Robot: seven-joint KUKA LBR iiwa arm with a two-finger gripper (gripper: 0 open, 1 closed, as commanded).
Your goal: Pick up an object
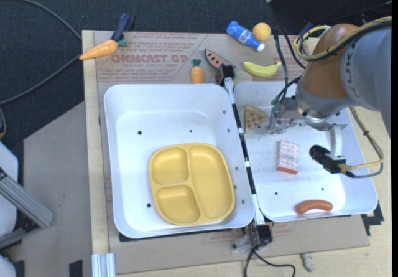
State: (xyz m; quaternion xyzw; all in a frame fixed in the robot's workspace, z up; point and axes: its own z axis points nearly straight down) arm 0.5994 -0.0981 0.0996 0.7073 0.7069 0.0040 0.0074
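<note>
I log a divided plate (191,190) in the left bin (124,104); in the right bin (357,198), pizza slice (252,118) at rear-left, wafer packet (288,157) mid, sausage (314,207) in front.

Beneath me lies a pale wooden table (93,145), set on dark carpet (43,70). A grey cable (43,9) curves across that carpet, well away left of my jaws.

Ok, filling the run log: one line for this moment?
arm: over right bin | gripper: near pizza slice | holding: cannot tell | wafer pack, sausage: untouched
</note>
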